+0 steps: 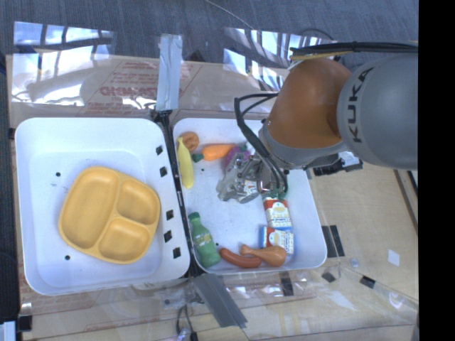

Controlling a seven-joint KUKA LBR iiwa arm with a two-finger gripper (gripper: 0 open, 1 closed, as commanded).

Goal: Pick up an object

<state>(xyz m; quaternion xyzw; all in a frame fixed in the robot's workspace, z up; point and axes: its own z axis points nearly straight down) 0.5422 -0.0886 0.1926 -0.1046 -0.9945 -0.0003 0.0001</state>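
1. At the far left we see the left white bin (28, 212) on the surface, and in it a yellow divided plate (108, 213) with three compartments, lying flat and slightly turned.
2. Moving right, a row of black clips (168, 190) runs along the seam where the two bins meet.
3. Just inside the right white bin (313, 226), by its left wall, we see a yellow banana (185, 163) lying lengthwise, with a small brown toy food piece (190, 141) at its upper end.
4. Below the banana, near the bin's lower left corner, a green bottle (202, 241) lies on its side.
5. Beside the brown piece, an orange carrot (217, 151) lies near the top wall.
6. Along the bottom wall we see a red sausage (240, 259) touching a tan squash-shaped piece (266, 254).
7. In the middle of this bin the tool (245, 182) is low over the bin floor, close to the carrot; we cannot tell what state it is in or whether it holds anything.
8. Just right of the tool, a red-and-white carton (278, 214) lies above a blue-and-white box (281, 240).
9. The grey arm with its orange band (309, 105) reaches in from the right.
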